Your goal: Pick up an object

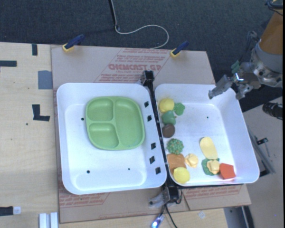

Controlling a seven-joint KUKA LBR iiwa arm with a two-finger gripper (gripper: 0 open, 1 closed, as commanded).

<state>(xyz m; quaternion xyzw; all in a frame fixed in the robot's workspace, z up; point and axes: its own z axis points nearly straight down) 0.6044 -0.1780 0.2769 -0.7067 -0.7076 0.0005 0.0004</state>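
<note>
— Upper right, above the right bin's (243, 122) far corner: gripper (225, 94) spread open, nothing between.
— Easiest target?
— Lower right of centre, alone on the bin floor: yellow piece (208, 147), apart from the toy row (168, 130) along the left wall.
— Handling?
— Probably light, hard, smooth plastic; likely to slip or roll. Best pinched across the narrow middle, straight from above.
</note>
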